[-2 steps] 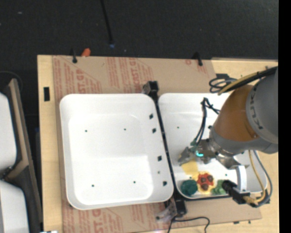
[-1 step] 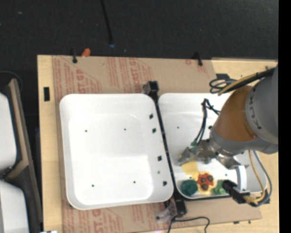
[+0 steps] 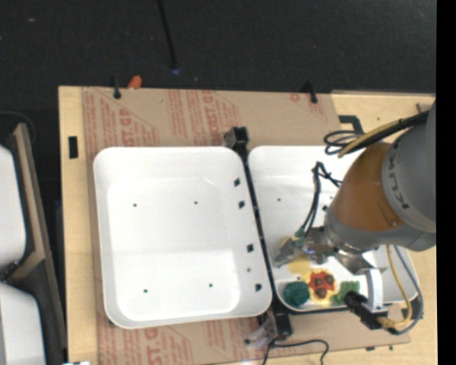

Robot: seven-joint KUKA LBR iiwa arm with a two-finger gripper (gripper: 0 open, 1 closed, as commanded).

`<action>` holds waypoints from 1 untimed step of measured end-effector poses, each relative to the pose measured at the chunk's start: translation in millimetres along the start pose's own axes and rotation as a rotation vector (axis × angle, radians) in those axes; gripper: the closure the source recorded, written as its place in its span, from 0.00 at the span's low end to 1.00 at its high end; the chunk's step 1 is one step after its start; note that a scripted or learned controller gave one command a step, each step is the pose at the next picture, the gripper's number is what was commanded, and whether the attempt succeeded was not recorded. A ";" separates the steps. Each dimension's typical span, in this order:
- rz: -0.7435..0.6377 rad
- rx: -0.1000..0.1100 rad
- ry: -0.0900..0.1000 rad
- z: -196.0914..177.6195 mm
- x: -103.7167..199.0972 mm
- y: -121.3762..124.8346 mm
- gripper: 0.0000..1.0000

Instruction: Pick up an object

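Observation:
My gripper (image 3: 308, 255) reaches down into the right bin (image 3: 281, 177), near its front left part, under the orange wrist band. Just below it lie several small objects: a yellow piece (image 3: 299, 266), a dark green round object (image 3: 295, 293), a red and yellow toy (image 3: 322, 283) and a small green piece (image 3: 349, 287). The gripper hangs directly over the yellow piece, touching or nearly touching it. The arm's bulk hides the fingers' stance.
The left bin (image 3: 175, 234) sits beside the right one, with a black divider and clips (image 3: 248, 204) between them. Cables (image 3: 342, 139) loop off the arm above the right bin. Cardboard (image 3: 175, 116) lines the bench under both bins.

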State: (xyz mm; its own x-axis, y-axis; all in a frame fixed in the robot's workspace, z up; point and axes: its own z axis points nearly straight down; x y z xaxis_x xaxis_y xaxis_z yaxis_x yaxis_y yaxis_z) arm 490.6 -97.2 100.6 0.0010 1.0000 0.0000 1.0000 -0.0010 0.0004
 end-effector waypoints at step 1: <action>0.000 -0.001 0.000 -0.1 -0.3 0.2 0.00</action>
State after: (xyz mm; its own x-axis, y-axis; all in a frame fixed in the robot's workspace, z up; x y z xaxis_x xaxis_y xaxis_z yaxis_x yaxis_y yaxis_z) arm 490.8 -97.5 100.7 0.0014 1.0000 -0.0001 1.0000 -0.0014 0.0009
